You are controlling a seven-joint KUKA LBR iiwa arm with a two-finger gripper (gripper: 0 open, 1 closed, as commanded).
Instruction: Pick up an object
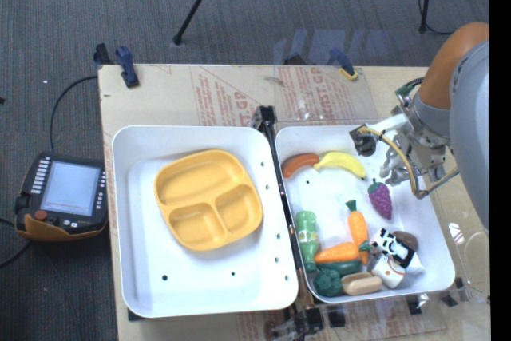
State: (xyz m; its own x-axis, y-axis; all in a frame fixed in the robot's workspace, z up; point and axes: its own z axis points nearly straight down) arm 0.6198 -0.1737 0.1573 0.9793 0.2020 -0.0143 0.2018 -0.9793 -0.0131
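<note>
The right bin (437, 229) holds several toy foods. A yellow banana (342, 162) and a red-brown sausage (298, 164) lie at its far end. Purple grapes (381, 199) lie near its right wall. Below them are two orange carrots (357, 224) (338, 253), a green bottle-like piece (306, 229), broccoli (326, 280), a bread roll (361, 283) and a black-and-white cow figure (391, 253). My gripper (382, 152) hovers over the bin's far right corner, just right of the banana and above the grapes. Nothing shows in its grasp.
In the left bin (128, 172) lies a yellow divided plate (209, 197). A black divider (275, 164) runs between the bins. A teach pendant (64, 196) rests on the floor to the left. Blue clamps (126, 64) grip the bench's far edge.
</note>
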